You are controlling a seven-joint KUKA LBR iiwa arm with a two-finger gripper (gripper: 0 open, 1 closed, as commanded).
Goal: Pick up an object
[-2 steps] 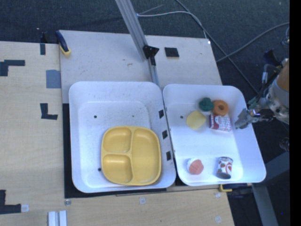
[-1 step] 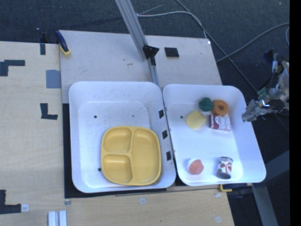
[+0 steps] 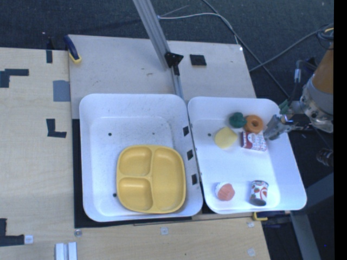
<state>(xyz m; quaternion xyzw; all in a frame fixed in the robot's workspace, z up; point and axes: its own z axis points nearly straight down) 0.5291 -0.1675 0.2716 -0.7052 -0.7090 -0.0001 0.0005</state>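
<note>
The right bin (image 3: 282, 161) holds several small objects. Near its far side a green round item (image 3: 236, 119) sits beside an orange ring (image 3: 254, 124). Just in front of them are a yellow lemon-like piece (image 3: 225, 138) and a red and white packet (image 3: 254, 141). Toward the near edge lie a red and white round piece (image 3: 224, 192) and a small red, white and black can (image 3: 259, 193). My gripper (image 3: 275, 128) hovers over the bin's right side, just right of the orange ring and the packet. Nothing is seen held in it.
The left bin (image 3: 97, 118) carries a yellow divided plate (image 3: 151, 179) at its near right. A slanted metal pole (image 3: 157, 31) rises behind the bins. Cables run across the dark floor at the back, and the arm's orange band (image 3: 327, 75) is at the right edge.
</note>
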